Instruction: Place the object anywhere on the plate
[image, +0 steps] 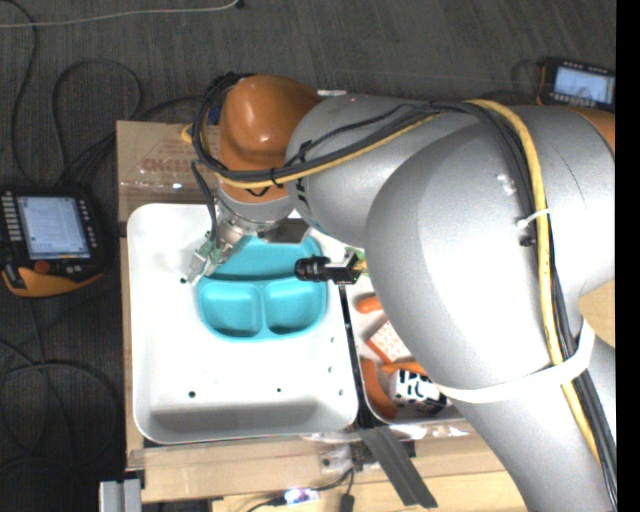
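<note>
A blue plate (262, 300) with divided compartments lies in the left white bin (190, 380), toward its far side. My gripper (205, 260) hangs low over the plate's upper left rim, below the orange band of the wrist (262, 120). A small green and white bit (214, 253) shows at the gripper's tip; I cannot make out whether it is an object or part of the gripper. The arm's grey body hides the plate's far right edge.
The right bin (372, 408) is mostly under the arm; in it lie an orange and white packet (386, 344), an orange item (368, 303) and a black and white object (416, 388). A black fitting (316, 268) sticks out over the plate's right side.
</note>
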